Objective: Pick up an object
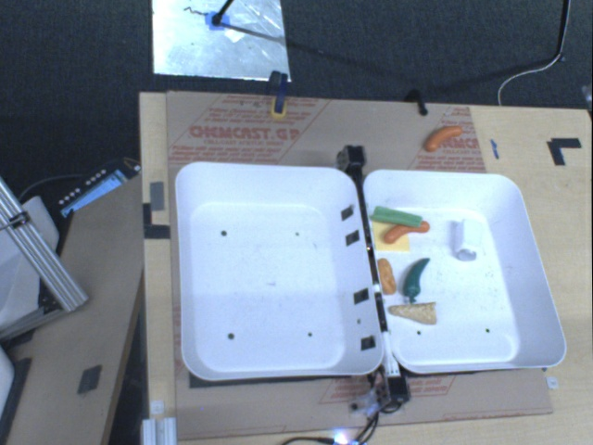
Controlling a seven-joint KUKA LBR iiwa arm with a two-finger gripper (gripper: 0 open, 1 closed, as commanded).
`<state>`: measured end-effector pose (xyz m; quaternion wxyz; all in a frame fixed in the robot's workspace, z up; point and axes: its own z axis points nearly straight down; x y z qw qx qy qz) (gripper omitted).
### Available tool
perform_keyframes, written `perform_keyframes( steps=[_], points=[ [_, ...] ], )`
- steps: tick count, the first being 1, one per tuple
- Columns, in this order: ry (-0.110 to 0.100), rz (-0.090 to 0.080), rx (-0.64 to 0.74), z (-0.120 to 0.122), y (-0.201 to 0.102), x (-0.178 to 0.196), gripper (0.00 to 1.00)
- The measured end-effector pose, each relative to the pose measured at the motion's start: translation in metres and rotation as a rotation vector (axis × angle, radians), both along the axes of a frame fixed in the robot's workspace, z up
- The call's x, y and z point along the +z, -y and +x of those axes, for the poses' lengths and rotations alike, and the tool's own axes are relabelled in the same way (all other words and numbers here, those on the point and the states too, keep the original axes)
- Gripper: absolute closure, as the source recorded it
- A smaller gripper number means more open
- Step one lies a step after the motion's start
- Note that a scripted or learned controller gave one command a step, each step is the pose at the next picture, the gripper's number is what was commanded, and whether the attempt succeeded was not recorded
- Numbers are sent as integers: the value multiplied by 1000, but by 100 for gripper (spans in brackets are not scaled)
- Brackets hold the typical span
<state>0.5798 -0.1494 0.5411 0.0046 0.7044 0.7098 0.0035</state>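
Holding six loose items, the right bin (pixel 519 276) groups them mostly along its left side.

- White cylinder (pixel 461 239): stands apart from the rest, near the bin's middle; long axis runs roughly top to bottom of the view. Likely the easiest pick: descend over its middle, fingers closing across the short width.
- Green bar (pixel 397 216) and orange carrot (pixel 406 231): touching, both lying near-horizontal.
- Dark green pepper (pixel 415 278), small orange piece (pixel 386 275), tan wedge (pixel 413 312): crowded.
- Gripper state: cannot tell.
- Stray orange sausage (pixel 443 137) on the board.
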Motion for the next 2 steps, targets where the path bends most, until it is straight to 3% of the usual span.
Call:
perform_keyframes(
  steps=[1, 2],
  points=[
    [-15, 7, 12, 20, -188, -82, 100],
    [-5, 5, 4, -6, -244, -28, 100]
  ],
)
